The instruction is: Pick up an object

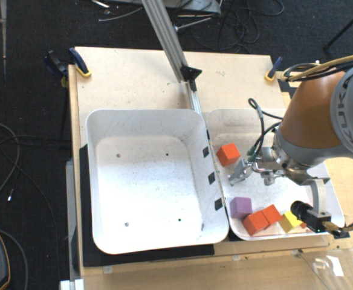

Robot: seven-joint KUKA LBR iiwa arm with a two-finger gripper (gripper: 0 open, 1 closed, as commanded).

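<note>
- The grey KUKA arm with its orange band (pixel 312 116) reaches in from the right and hangs over the right-hand shallow white bin (pixel 220 121).
- Its two-finger metal gripper (pixel 240 172) sits low in the middle of that bin, pointing toward the bin's left wall; I cannot tell whether the fingers are apart or together, and no object is seen between them.
- A small orange cube (pixel 228 154) lies just above and left of the gripper tip, near the left wall of the right bin and close to the gripper, though contact cannot be judged.
- A pale purple cube (pixel 240 207) rests below the gripper, toward the bin's near left corner.
- A larger orange-red block (pixel 262 219) lies just right of the purple cube, along the near edge of the bin.
- A small yellow block (pixel 289 222) sits just beside the orange-red block on its right, partly covered by a black part of the arm's fittings.
- The left-hand shallow white bin (pixel 92 162) stands beside the right one, their walls meeting along the middle.
- Both bins rest on a pale wooden bench top (pixel 140 80), with a slanted aluminium rail (pixel 164 32) rising from its far edge.
</note>
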